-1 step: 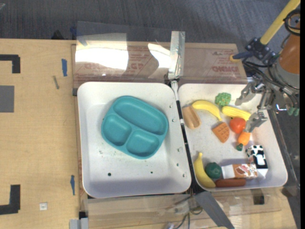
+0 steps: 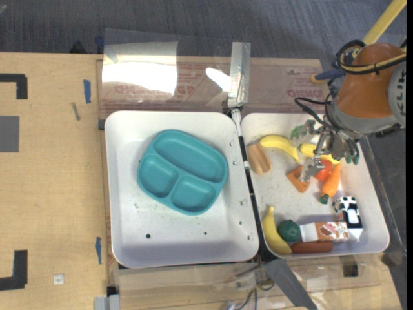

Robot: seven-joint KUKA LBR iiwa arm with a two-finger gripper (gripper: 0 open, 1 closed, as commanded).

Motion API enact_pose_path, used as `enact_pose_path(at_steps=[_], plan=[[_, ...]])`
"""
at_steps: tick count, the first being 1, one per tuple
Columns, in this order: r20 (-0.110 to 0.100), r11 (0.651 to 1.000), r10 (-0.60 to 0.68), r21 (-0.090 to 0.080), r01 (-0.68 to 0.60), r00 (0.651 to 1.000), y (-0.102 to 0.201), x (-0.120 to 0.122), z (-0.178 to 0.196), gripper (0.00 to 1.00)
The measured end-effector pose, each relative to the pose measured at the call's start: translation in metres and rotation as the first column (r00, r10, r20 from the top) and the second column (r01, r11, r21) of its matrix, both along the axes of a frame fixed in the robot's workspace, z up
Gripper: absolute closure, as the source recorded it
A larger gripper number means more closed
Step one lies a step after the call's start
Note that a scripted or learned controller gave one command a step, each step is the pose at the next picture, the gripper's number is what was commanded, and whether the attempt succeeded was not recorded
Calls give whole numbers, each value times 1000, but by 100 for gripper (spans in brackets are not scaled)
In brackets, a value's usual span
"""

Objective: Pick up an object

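The arm is reaching in from the right, its orange band hanging over the back corner of the right bin [image 2: 381, 231], and the gripper [image 2: 317, 163] is sitting low among the toy food there. It is hovering right at the cluster in the middle of that bin, which reads as an attempt lining up on one of those pieces, most likely the carrot [image 2: 330, 179] or the orange wedge [image 2: 298, 178] just beside it. Whether the jaws are spread or closed cannot be told from this slanted angle, since the metal is blurring into the clutter, and nothing is visibly caught between them.

The carrot is lying tilted, bright orange with a green tip at its lower end, just right of the gripper. A yellow banana [image 2: 279, 144] is curving behind it, with a tan bread-like piece [image 2: 258, 159] near the bin's left wall. Along the front wall a second banana [image 2: 273, 232], a green ball [image 2: 288, 230], a small printed carton [image 2: 329, 231] and a black-and-white block [image 2: 348, 206] are crowding together.

The left bin [image 2: 122, 225] is holding a teal divided plate [image 2: 183, 171], well apart from the action.
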State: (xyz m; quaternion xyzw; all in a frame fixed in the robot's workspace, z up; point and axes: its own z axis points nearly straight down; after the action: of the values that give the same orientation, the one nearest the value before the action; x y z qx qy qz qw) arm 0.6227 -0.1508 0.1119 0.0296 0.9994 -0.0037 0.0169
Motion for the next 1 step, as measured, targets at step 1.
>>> enact_pose_path(at_steps=[1], plan=[[-26, 1000, -10, 5, 11, 1000, -38, -29, -23, 0]])
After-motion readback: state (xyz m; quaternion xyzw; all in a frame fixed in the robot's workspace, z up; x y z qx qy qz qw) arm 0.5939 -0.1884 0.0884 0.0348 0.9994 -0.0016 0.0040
